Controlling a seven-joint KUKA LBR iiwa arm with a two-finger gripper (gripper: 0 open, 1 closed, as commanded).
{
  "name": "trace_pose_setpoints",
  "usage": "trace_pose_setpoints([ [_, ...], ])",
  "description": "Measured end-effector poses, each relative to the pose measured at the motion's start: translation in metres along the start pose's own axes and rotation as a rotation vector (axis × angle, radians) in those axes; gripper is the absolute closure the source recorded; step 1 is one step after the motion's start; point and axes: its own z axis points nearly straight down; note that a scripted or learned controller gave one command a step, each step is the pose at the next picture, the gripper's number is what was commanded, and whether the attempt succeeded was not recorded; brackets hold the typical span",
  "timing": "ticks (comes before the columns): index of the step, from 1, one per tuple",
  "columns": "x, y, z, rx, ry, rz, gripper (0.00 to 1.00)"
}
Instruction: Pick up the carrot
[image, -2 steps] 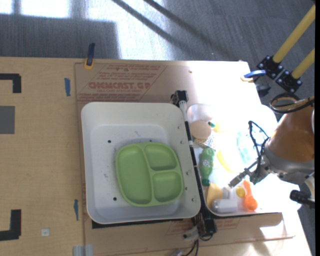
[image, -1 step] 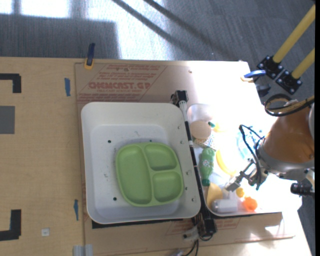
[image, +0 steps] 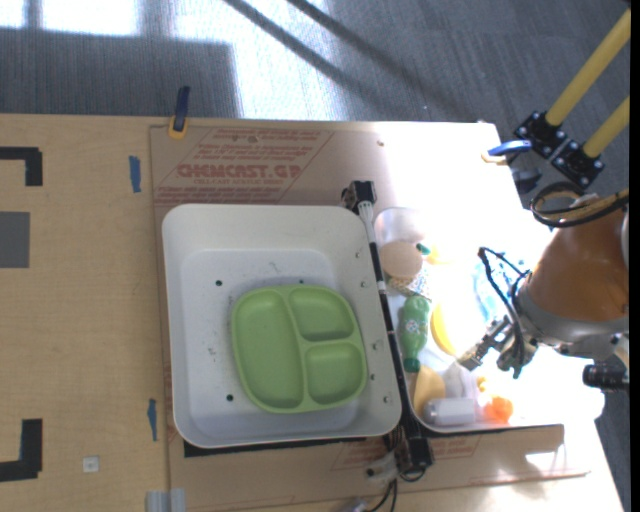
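The carrot (image: 497, 407) lies unlifted near the front edge of the right bin (image: 440, 425), beside a small white item (image: 450, 409). The pincer (image: 496, 348) hovers just above and apart; its opening can't be made out. Grasp and lift remain.

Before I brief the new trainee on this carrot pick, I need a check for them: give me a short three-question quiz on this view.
1. True or false: the green divided plate lies in the left bin.
2. Which bin holds the carrot?
3. The gripper hangs: A) over the right bin, above the carrot; B) over the plate.

Key: 1 true; 2 the right bin, near its front edge; 3 A.
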Motion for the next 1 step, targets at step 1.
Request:
trace_pose_setpoints([
  [1,0.0006,-0.0003,0.0010,0.001,0.002,0.000,0.00],
])
